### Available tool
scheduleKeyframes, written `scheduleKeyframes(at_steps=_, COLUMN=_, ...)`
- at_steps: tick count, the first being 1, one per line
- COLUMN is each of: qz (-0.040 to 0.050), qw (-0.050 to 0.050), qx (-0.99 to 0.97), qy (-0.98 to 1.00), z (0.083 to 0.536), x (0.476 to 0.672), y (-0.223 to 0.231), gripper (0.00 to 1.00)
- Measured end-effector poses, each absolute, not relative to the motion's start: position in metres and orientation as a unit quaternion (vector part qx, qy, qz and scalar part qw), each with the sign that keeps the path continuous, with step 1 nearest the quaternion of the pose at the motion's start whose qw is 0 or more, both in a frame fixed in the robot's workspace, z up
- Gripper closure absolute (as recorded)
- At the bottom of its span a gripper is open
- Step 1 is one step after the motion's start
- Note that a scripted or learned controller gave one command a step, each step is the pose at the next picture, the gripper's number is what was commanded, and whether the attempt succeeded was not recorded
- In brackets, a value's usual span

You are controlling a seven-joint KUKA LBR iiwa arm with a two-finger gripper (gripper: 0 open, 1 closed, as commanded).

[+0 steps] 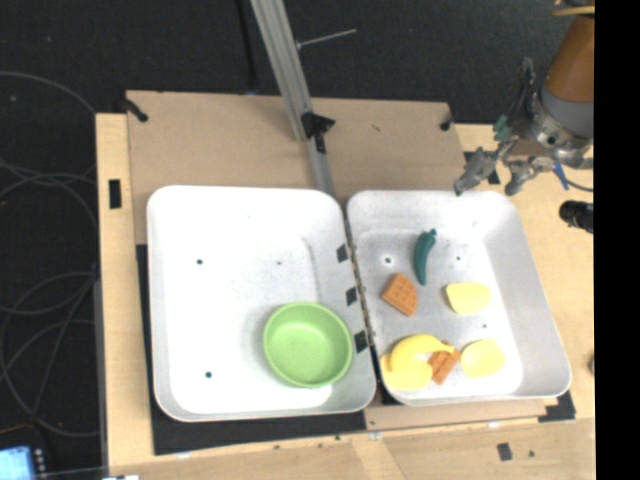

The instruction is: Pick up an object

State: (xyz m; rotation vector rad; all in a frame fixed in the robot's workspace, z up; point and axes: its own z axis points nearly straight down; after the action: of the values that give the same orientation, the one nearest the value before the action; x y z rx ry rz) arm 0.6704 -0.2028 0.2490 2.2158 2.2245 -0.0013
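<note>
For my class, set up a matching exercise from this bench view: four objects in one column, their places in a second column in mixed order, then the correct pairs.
Objects
1. round light-green bowl
2. dark teal curved piece
3. orange waffle-patterned square
4. two-finger gripper

Places
A. right bin, left of the teal piece and lower
B. above the right bin's far edge
C. left bin, near corner
D. right bin, far half

Pairs: 1-C, 2-D, 3-A, 4-B

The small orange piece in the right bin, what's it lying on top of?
The small orange piece lies across the edge of a round yellow object, beside a yellow slice. Whatever part of the round yellow object sits beneath it is covered.
</note>
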Motion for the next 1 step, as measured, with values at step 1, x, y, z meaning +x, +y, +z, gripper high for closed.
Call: scheduleKeyframes(at_steps=1, qz=-0.0014, qw=0.001, qx=0.706, qy=0.709, z=0.2491, x=0.6701, y=-0.2037, gripper=0.00)
